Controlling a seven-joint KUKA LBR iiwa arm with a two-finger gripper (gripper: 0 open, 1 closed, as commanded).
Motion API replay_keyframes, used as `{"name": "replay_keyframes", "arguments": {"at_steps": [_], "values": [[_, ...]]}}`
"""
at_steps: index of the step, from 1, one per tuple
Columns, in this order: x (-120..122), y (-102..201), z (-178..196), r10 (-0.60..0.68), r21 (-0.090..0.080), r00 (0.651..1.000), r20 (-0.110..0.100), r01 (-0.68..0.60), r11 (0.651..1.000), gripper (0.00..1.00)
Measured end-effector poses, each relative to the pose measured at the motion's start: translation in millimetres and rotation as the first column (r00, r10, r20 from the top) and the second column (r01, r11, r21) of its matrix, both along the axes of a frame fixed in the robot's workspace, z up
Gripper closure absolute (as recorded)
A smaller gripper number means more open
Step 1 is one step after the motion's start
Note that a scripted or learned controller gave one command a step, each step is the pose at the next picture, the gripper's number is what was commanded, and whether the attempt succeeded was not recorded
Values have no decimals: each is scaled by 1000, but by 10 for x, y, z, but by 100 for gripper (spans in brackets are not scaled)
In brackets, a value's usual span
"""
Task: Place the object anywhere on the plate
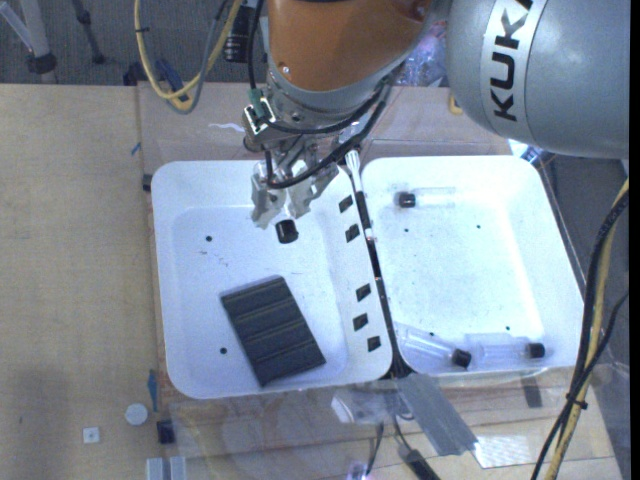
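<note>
Camera view: claw hangs over the upper part of the left shallow white plastic bin, with a small black cap-like object at its fingertips; looks pinched between narrow fingers, likely carried so it can be dropped on the dark grey ribbed rectangular plate, which lies flat lower in the same bin, apart from the claw. Right white bin holds clear tubes with black caps. Arm comes in from the right, orange band above the wrist, wrist pointing near straight down, poised above the bin floor
</note>
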State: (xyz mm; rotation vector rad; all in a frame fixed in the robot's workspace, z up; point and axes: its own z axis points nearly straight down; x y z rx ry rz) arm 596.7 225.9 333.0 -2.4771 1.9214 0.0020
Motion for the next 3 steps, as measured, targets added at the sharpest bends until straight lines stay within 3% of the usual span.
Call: {"name": "replay_keyframes", "arguments": {"at_steps": [1,2,3], "values": [[-65,-6,1025,395,-1,918,2,-395,918,100],[-494,-4,684,670,-2,742,-5,-670,742,100],[-172,-4,877,899,-3,439,3,-899,439,100]]}}
